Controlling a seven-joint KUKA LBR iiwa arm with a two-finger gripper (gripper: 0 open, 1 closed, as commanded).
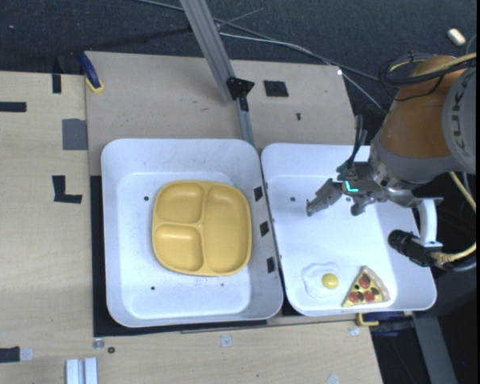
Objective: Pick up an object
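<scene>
- On the left of the tabletop (32, 214), the left bin (120, 214) holds a yellow divided plate (202, 227). The plate lies flat, a little right of the bin's middle and closer to the wall shared with the other bin. Nothing touches it.
- The right bin (292, 170) sits just beside the left one. A toy fried egg (322, 279) and a toy pizza slice (366, 287) lie in it side by side, close together against the near edge, the pizza slice toward the bin's near right corner.
- The pincer (342, 198) hangs over the middle of the right bin, reaching in from the right below the arm's orange band (416, 126). Its dark fingers (322, 202) look spread apart, and I see nothing between them.
- The pincer sits well apart from the fried egg and the pizza slice, nearer the bin's far half than the near edge where they lie. Whether the fingertips touch the bin floor I cannot tell from this slant.
- Judged from this, the task is at an early stage: no object is held and none is lifted. All three candidates rest where they lie.
- What is left is nearly all of it: bringing the pincer over one object, most likely the egg or the pizza slice as the nearest, lowering, closing on it and raising it clear of the bin.
</scene>
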